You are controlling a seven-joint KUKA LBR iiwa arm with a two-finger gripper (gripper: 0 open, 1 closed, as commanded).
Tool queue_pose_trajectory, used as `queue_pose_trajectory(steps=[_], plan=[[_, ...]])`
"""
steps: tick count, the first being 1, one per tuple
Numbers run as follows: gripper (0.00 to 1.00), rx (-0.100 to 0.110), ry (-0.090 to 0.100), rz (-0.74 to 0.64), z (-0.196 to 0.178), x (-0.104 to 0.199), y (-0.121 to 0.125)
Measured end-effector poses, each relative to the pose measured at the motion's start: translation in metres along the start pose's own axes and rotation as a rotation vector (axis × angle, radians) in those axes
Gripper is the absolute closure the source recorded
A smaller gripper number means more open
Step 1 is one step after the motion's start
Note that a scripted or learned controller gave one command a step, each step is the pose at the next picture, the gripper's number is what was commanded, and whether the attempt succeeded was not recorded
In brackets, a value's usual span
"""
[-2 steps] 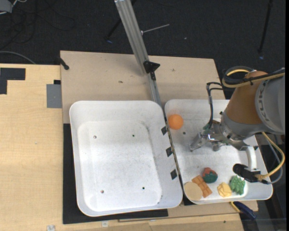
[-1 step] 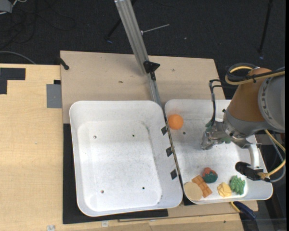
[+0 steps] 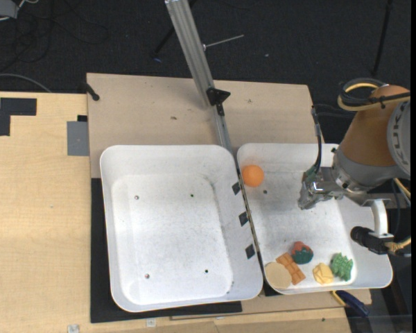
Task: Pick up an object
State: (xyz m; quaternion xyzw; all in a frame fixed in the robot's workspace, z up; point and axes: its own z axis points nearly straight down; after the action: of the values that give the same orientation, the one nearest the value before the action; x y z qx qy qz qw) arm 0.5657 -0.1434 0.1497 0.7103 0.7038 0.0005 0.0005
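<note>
Bins sit side by side on the bench: a large left bin [image 3: 125, 159] and a right bin [image 3: 284, 152] that holds all the loose objects. From the right the grey arm [image 3: 374, 141] reaches in over the right bin's far right side, and its gripper [image 3: 310, 194] hangs above the white floor of that bin, roughly midway between its near and far edges. Whether the claw is open or closed cannot be told; it is small and dark against the wrist, and nothing shows plainly in it.

An orange ball [image 3: 252, 175] lies at the right bin's left wall, close against the divider where the two bins meet, well apart from the gripper with bare floor between them. Along the near edge of the same bin lies a row of small items: a tan disc [image 3: 277, 276] in the near left corner, an orange piece [image 3: 291, 266] just beside it, a red and teal piece [image 3: 302, 252] slightly farther in, then a yellow piece [image 3: 323, 274] and a green piece [image 3: 342, 265] toward the near right corner. Between that row and the gripper the floor lies open.
</note>
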Motion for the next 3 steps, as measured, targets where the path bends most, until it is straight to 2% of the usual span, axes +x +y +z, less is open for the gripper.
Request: queue_pose_trajectory(steps=[2, 3], plan=[[1.00, -0.003, -0.001, -0.011, -0.112, 0.012, 0.003], [1.00, 0.000, 0.000, -0.011, -0.135, 0.011, 0.004]])
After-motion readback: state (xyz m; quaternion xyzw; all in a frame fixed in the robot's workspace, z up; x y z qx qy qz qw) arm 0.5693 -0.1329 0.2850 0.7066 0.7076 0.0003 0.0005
